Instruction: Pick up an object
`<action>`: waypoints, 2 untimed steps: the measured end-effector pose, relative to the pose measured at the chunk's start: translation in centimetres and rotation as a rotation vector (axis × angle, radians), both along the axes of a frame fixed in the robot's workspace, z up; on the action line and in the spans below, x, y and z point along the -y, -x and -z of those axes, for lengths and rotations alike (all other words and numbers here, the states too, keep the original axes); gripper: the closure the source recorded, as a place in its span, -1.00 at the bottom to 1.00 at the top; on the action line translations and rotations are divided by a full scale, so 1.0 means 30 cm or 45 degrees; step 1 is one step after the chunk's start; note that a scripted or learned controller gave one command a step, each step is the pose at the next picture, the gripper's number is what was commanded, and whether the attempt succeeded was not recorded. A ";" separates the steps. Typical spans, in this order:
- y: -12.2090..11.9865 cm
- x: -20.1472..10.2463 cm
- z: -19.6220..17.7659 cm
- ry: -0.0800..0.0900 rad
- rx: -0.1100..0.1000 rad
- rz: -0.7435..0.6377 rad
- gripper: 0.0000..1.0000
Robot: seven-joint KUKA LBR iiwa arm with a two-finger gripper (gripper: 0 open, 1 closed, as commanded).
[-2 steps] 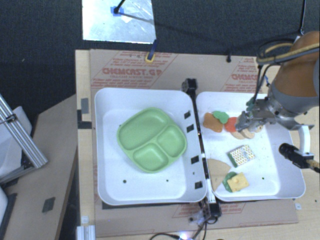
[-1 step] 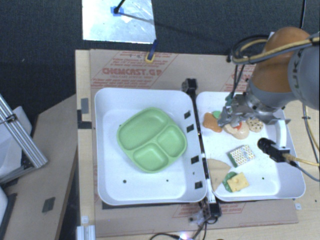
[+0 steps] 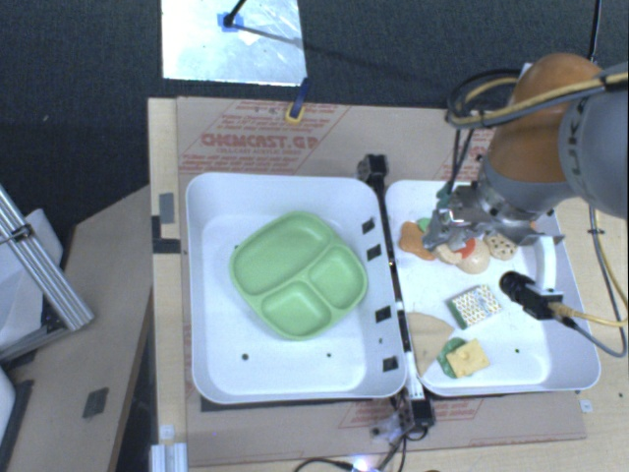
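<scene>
— What crowds the end effector (image 3: 454,226)?
— It hangs over a heap at twelve o'clock in the right bin (image 3: 562,354): a flat orange piece (image 3: 415,241), a speckled cookie (image 3: 501,247), a red-and-white lump (image 3: 472,255). Open or closed, I can't tell.
— Elsewhere?
— A checked rectangle (image 3: 477,305) mid-bin, a yellow block (image 3: 469,358) at six. A glossy green divided plate (image 3: 300,275) sits in the left bin (image 3: 216,362).

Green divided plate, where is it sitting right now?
In the camera view, the green divided plate lies in the middle of the left bin, next to the right bin that holds the toy food.
</scene>
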State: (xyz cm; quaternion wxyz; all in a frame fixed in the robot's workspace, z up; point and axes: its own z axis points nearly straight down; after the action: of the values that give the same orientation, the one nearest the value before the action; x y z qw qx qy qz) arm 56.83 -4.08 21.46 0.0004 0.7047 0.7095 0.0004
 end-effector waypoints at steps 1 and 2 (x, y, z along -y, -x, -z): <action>-0.014 -0.013 -0.004 -0.001 0.001 0.000 1.00; -0.007 -0.009 -0.001 0.001 0.000 0.004 1.00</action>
State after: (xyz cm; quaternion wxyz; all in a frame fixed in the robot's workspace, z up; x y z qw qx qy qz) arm 57.06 -3.81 21.49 0.0006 0.7058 0.7084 0.0003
